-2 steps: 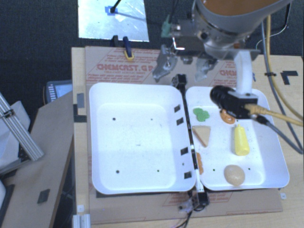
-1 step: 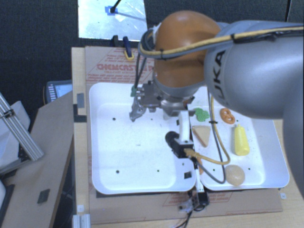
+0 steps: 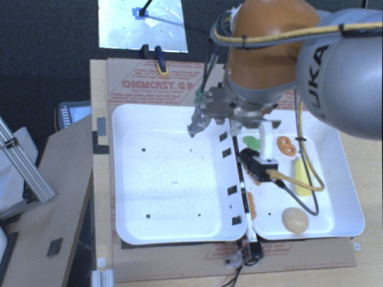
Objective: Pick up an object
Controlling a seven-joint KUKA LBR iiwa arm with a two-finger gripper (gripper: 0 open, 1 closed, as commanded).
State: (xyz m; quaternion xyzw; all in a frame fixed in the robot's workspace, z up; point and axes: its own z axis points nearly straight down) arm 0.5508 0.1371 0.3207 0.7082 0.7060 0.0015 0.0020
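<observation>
View from above: the gripper [image 3: 197, 125] hangs over the left bin [image 3: 149, 184], close to the divider. I cannot tell whether it is spread or pressed together. The pretzel [image 3: 286, 145], yellow piece [image 3: 302, 177] and egg [image 3: 295, 220] lie in the right bin [image 3: 338, 184]. I fear a descent here would grasp nothing or clip the divider.

A shiny metal sheet [image 3: 140, 17] lies beyond the printed cardboard [image 3: 157, 84], with an aluminium rail [image 3: 24, 166] at left.
</observation>
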